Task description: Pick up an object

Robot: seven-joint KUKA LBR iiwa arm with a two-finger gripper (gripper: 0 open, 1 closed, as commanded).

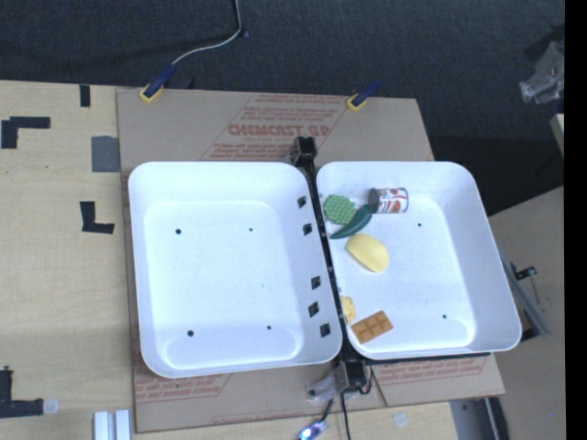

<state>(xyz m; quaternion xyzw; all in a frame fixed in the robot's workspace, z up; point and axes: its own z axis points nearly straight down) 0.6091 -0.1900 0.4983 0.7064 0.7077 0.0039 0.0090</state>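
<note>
The right bin holds several small objects along its left side. A small can with a red and white label lies on its side near the back. Beside it sit a green round mesh-patterned piece and a dark green elongated piece. A yellow lemon-shaped object lies near the middle left. At the front left lie a brown waffle-like block and a small yellow piece against the wall.
The left bin stands beside the right one, joined by a black divider with clips. Both rest on a cardboard sheet held by blue-yellow clamps. A cable runs across the dark floor at the back.
</note>
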